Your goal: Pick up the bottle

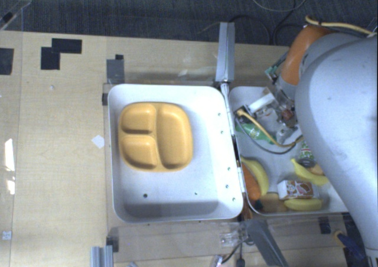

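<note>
One yellow tray (pixel 156 136), three bananas (pixel 258 172), one green bottle (pixel 254 130) – gripper (pixel 282 119) grasp unclear

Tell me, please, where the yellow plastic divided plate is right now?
The yellow plastic divided plate lies in the left white bin, toward its upper-left part, across the divider from the right bin holding the bananas.
</note>
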`<state>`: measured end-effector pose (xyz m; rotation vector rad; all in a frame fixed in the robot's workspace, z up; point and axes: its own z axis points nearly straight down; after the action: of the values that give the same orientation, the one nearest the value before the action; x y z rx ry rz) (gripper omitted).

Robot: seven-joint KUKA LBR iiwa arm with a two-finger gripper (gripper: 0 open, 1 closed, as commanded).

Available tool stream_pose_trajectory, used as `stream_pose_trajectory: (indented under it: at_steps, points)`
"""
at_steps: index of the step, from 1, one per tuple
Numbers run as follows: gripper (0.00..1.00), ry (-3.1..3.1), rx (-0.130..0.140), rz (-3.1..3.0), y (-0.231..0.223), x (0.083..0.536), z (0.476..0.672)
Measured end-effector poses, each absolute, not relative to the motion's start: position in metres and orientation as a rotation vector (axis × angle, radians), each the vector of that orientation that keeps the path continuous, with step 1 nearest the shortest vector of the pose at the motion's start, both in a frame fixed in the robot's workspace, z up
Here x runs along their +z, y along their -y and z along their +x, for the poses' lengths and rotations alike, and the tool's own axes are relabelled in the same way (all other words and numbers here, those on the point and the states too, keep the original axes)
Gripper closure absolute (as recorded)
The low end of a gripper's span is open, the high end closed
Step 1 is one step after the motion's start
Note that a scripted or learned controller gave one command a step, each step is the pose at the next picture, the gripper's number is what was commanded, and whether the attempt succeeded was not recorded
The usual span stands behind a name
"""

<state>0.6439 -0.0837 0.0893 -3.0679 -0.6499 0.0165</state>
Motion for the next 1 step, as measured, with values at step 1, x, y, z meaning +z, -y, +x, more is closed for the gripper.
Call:
stream_pose_trajectory:
  at_steps: [1]
  points:
    - [1.00, 0.671, -0.008, -3.072, 0.0820, 0.1014, 0.6480]
